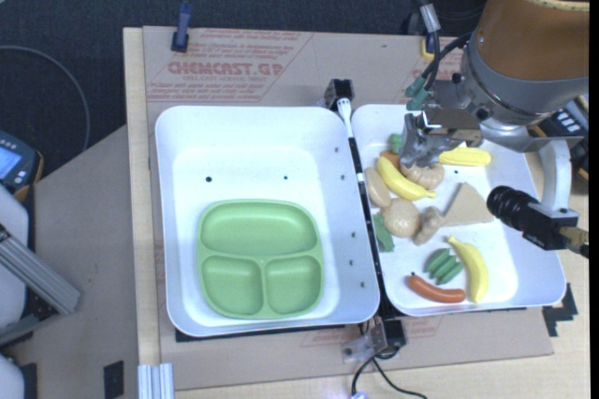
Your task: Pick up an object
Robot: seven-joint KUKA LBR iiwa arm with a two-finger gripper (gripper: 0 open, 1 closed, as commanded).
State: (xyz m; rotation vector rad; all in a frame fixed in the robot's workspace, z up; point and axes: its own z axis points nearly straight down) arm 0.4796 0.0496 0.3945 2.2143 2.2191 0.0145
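The grey arm with its orange band reaches in over the right-hand shallow white bin [538, 289], and its two-finger gripper [422, 152] is low over the upper left of the pile of toy food. The dark fingers [414, 144] point down at the top end of a curved yellow plastic banana [403, 180] and a small tan lump [429, 176] just beside it. How far apart they stand cannot be told, since the wrist hides them, and nothing is seen clamped between them.

Any item here could serve as the object to pick. A second yellow banana [474, 264] lies near the bin's lower right, next to a green pod [444, 266] and an orange-red sausage [435, 289]; a round beige potato shape [401, 218] sits in the middle.

The left bin [178, 154] holds a green three-compartment plastic tray [261, 257], probably as a drop-off spot. Both bins rest on a brown cardboard-covered surface [225, 69], kept side by side so transfers stay short.
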